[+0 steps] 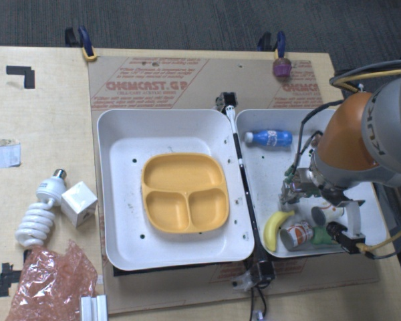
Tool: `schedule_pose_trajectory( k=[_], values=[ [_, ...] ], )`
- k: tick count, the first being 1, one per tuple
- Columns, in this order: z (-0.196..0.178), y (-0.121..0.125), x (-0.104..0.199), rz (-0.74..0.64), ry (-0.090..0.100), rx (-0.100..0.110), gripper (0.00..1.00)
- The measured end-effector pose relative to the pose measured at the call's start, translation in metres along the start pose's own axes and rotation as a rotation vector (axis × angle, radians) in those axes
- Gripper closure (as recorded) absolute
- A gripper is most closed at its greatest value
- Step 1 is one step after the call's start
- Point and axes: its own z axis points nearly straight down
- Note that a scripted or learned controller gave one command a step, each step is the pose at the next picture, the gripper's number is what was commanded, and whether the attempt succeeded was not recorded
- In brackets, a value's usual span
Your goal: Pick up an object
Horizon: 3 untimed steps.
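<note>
In the right bin a yellow banana lies near the front wall. Beside it lies a small can on its side, with a green item next to it. A blue bottle lies on its side at the back of that bin. My gripper is low over the right bin, just above the banana and can, under the arm's orange band. Nothing shows as held.
The left bin holds a yellow divided plate. On the bench to the left lie a spiral light bulb, a white cube and crumpled pink plastic. A purple item sits by the back clamp.
</note>
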Motion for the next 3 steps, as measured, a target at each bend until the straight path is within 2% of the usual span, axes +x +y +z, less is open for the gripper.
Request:
schedule_pose_trajectory(
  k=[1,2,3],
  values=[
    [0.0,-0.029,0.006,0.001,0.001,0.002,0.0],
    [-0.01,-0.028,0.006,0.002,0.0,-0.001,1.0],
    [-0.1,-0.043,0.076,-0.001,0.0,0.0,1.0]
  ],
)
